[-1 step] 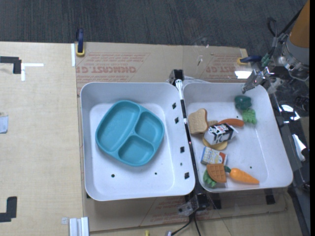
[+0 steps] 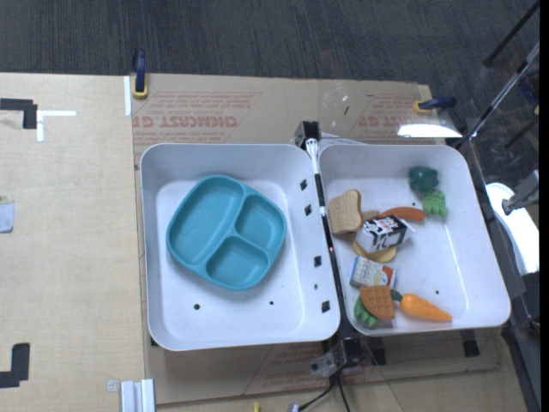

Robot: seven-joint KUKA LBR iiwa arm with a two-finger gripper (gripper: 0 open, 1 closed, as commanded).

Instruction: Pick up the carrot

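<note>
**While the carrot [image 2: 422, 307] lies untouched**

Although part of the arm [image 2: 518, 206] is seen at the right edge, it cannot be told whether the gripper is open or closed. The carrot is found left of the arm and nearer the camera, flat in the right bin [image 2: 480, 256] by its near wall, green top turned away from the arm. A waffle [image 2: 377, 301] is touched by that top. Farther left of the arm, a blue plate [image 2: 226, 232] is held in the left bin [image 2: 163, 316].

Bright, even overhead light here, shadows soft and faint. Glare blooms on the right bin [image 2: 480, 230] at its far rim. Focus is slightly soft throughout.
</note>
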